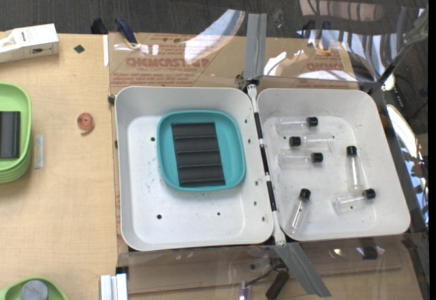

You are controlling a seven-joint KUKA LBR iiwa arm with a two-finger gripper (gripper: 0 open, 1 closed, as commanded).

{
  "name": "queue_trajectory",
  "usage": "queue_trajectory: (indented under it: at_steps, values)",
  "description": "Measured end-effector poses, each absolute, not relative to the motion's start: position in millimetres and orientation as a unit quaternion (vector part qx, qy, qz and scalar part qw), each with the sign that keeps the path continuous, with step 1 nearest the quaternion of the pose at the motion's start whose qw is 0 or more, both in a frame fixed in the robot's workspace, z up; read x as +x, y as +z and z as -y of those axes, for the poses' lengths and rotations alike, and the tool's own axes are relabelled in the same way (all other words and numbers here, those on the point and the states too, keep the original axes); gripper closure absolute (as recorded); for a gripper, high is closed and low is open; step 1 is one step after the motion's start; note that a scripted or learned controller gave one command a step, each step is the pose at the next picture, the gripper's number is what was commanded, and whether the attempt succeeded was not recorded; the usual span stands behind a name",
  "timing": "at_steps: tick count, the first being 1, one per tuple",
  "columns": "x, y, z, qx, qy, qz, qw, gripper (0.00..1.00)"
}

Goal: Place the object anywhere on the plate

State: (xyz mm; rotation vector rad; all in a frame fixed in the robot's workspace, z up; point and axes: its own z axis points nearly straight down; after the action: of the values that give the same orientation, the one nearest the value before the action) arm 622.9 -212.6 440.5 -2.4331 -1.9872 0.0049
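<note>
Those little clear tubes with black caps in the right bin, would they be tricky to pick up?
Probably. The tubes, like this one, look round and smooth, so they may roll away or slip when nudged. They appear thin, clear and likely light, and possibly fragile under a hard squeeze. They lie flat on the right bin floor, which leaves little to grab under.

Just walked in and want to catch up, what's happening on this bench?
Nothing is being handled at this moment. The left bin holds a teal plate with a dark ridged block on it. The right bin holds six clear vials with black caps, lying scattered on its floor. None of the vials is on the plate yet.
</note>
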Motion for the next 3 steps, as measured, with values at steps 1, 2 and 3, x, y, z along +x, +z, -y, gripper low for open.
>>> queue_trajectory:
  at_steps: [1, 2, 3]
  values:
    - [656.8, 439.7, 216.2, -0.796, 0.0018, 0.606, 0.000, 0.00]
    - [659.4, 440.4, 214.9, -0.829, 0.0014, 0.560, 0.000, 0.00]
    - [659.4, 440.2, 214.1, -0.852, 0.0016, 0.523, 0.000, 0.00]
